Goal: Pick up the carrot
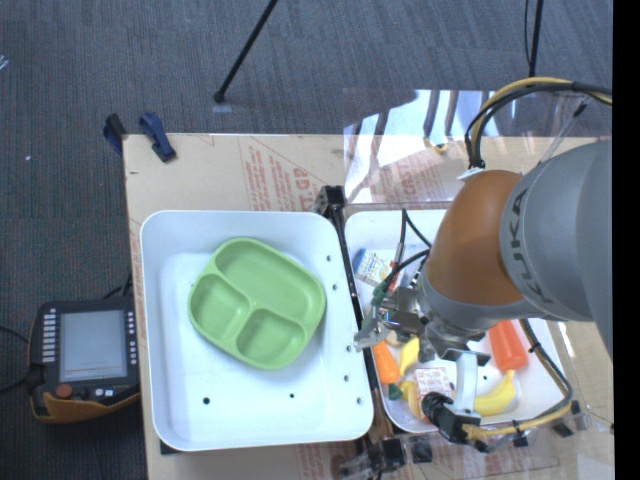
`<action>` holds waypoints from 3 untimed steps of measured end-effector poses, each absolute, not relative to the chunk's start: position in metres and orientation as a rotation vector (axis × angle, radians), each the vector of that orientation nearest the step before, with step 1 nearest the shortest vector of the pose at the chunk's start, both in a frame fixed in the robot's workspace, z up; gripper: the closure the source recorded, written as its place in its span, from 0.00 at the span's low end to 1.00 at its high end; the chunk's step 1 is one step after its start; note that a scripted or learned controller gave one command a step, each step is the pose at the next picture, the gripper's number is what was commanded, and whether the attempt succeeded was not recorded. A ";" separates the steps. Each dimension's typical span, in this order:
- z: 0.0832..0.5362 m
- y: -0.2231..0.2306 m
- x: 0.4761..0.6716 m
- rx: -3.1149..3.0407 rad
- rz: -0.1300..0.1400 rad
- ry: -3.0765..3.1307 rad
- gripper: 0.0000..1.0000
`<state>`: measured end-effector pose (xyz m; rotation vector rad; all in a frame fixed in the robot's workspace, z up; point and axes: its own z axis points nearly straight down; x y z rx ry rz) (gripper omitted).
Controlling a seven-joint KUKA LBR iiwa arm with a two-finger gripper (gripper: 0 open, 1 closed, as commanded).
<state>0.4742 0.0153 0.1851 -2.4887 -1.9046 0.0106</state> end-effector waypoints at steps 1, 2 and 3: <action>0.185 0.002 0.475 -2.658 0.008 -1.666 0.00; 0.185 0.010 0.474 -2.589 0.013 -1.769 0.00; 0.185 0.015 0.474 -2.539 0.014 -1.840 0.00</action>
